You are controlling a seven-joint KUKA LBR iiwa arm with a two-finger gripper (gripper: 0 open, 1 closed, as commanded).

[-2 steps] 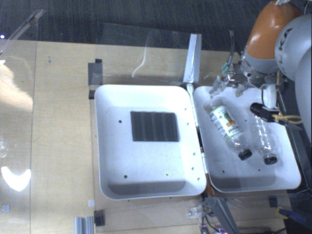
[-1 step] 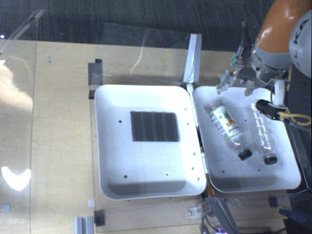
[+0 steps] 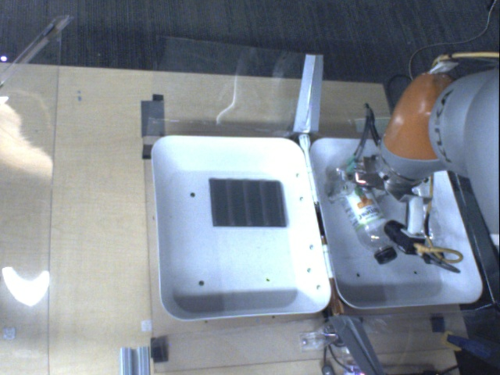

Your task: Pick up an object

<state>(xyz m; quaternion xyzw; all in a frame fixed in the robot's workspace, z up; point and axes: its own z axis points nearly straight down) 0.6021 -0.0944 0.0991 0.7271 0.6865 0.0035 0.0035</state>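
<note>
Setting: a robotics lab or test cell, to judge by the fittings.
Bench: a pale wood-toned bench [image 3: 78,233] bears two shallow white bins, the left bin [image 3: 168,233] and the right bin [image 3: 461,287], set side by side.
Machine: a grey industrial arm [image 3: 469,123] with an orange band [image 3: 410,119] reaches in from the right, cables trailing off it.
Fixtures: black brackets [image 3: 156,109] and a metal strut [image 3: 308,92] stand at the bins' edges; what look like clear panels, hard to make out, line the bench.
Floor: dark carpet [image 3: 234,6] beyond the bench.
</note>
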